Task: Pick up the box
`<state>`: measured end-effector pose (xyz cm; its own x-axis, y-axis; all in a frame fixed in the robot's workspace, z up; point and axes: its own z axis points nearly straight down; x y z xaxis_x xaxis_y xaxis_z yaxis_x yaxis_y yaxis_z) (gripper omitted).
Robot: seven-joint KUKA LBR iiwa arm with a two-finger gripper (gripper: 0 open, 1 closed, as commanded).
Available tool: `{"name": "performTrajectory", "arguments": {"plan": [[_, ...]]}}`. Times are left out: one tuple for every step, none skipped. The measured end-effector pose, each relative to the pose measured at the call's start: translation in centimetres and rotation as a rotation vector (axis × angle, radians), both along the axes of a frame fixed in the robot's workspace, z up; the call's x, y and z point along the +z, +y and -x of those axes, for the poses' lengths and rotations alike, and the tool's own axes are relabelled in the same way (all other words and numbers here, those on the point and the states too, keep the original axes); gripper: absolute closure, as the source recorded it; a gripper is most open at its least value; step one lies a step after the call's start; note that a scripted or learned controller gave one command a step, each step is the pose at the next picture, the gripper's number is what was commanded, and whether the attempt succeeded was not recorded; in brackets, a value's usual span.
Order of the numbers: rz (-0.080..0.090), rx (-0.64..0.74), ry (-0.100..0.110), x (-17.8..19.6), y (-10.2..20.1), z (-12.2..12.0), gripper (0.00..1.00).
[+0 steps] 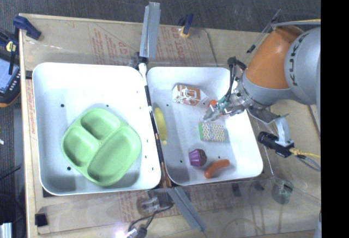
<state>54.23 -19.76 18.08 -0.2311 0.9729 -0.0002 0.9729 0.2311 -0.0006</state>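
Note:
A small orange-and-white box (187, 94) lies flat near the back of the right bin (245, 150). My gripper (214, 111) hangs over the bin's right side, just right of and slightly nearer than the box. Its tip sits above the far edge of a green patterned packet (212, 132). Nothing shows between the gripper and the box. The grey arm with its orange band (272, 65) reaches in from the right.
In the right bin a yellow banana (159, 123) lies along the left wall, with a purple item (197, 157) and a red sausage (216, 168) near the front. The left bin (49, 84) holds a green divided plate (102, 145).

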Motion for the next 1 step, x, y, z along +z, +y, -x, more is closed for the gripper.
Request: {"name": "performTrajectory", "arguments": {"plan": [[0.001, 0.296, -0.001, -3.49, -1.12, -4.46, 1.00]]}}
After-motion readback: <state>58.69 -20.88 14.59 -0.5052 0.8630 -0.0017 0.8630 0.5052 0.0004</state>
